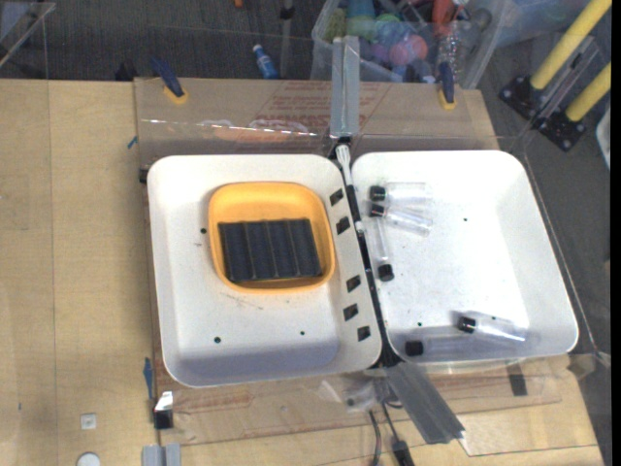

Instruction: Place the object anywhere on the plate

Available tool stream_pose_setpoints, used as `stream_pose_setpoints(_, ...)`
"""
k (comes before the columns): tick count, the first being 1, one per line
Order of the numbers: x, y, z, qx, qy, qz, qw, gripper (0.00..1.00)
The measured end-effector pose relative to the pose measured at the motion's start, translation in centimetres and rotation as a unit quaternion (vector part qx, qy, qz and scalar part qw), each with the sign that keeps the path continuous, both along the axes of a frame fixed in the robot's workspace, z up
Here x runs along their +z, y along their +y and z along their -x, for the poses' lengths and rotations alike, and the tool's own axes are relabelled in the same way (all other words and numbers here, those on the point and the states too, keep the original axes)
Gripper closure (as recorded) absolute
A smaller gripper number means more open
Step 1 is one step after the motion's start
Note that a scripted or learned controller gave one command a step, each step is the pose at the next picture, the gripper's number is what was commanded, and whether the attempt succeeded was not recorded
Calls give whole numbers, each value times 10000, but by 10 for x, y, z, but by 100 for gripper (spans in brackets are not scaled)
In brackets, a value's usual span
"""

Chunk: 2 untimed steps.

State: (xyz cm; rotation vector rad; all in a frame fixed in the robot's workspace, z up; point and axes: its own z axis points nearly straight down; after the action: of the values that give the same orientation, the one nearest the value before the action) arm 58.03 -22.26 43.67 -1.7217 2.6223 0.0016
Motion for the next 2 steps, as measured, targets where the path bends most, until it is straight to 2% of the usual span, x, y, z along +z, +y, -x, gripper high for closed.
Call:
stream_pose_setpoints(1, 0, 0, 21, 1596, 3, 2, 9872, 100)
stream_pose_setpoints(2, -1, 0, 41, 3514, 7, 2, 9362, 100)
